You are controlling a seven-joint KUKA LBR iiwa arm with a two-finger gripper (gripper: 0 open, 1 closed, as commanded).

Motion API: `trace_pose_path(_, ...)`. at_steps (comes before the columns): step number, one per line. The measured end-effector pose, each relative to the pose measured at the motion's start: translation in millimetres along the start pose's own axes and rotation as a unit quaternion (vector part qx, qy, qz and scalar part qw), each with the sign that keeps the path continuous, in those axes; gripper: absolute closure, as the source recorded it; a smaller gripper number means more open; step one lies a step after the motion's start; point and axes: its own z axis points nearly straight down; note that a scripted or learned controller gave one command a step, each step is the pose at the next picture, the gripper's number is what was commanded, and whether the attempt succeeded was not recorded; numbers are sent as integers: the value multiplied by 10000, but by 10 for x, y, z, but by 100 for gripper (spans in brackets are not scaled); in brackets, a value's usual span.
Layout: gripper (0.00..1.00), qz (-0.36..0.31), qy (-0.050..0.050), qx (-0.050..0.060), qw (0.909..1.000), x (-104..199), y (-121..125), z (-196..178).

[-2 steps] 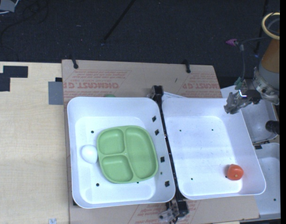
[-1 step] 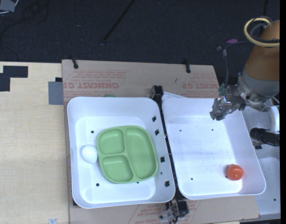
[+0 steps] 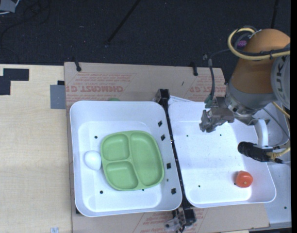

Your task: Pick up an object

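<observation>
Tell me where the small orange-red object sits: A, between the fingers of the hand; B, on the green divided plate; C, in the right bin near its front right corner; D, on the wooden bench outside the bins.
C: the orange-red object lies on the right bin floor, near its front right corner.

One fixed camera, high above the bench, looking down at a slant.
It stands far enough back to take in both the left bin (image 3: 85, 198) and the right bin (image 3: 211, 188), with dark floor beyond the far edge.
</observation>
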Motion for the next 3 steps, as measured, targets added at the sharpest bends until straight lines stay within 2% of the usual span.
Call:
trace_pose_path(1,100,2,-5,-4,10000,476,-32,70)
trace_pose_path(3,100,-5,-6,7,10000,1572,-398,243)
